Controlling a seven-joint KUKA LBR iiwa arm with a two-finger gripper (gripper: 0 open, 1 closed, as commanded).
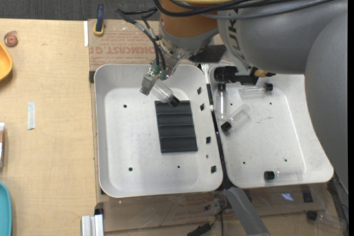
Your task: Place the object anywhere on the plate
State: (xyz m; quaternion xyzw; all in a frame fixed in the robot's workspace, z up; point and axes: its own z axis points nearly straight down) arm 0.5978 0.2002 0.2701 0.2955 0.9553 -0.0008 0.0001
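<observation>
Hand (157, 84) angled down-left, at black ridged plate's (176, 126) top edge

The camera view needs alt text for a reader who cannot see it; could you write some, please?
A grey arm's gripper hangs over the left bin, just above a black ribbed plate, with a clear tube at its tip. The right bin holds more clear tubes.

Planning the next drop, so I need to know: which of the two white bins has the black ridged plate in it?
The left bin. The black ridged plate lies on its floor; the right bin holds small clear items.
</observation>
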